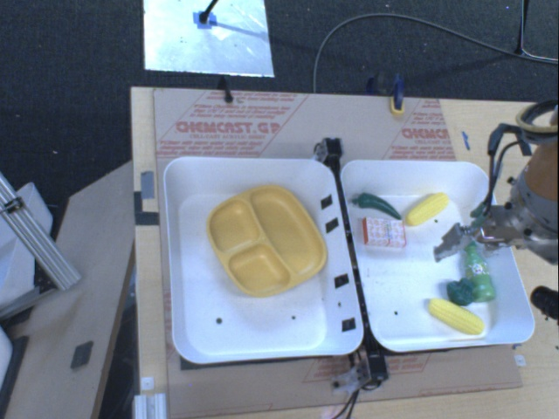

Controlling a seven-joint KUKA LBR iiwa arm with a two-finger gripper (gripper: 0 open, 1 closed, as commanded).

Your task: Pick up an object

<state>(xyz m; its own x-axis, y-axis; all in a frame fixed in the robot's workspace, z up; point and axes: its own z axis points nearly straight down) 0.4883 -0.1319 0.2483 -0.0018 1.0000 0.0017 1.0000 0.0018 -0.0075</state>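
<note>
Your hand point(458, 243) hangs over the right bin point(410, 326) beside the green toy point(476, 273); I cannot tell its state. Centre over the toy before descending.

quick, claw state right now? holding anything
claw: cannot tell if open or shut; it sits over the right bin by the green toy, nothing visibly held.

**Readable print on the bench**

The brown protective sheet point(288, 116) under the bins carries red "CHEMCAST GP" lettering, repeated and partly inverted. The small white-and-red packet point(383, 232) in the right bin point(410, 339) bears print too small to read.
</note>
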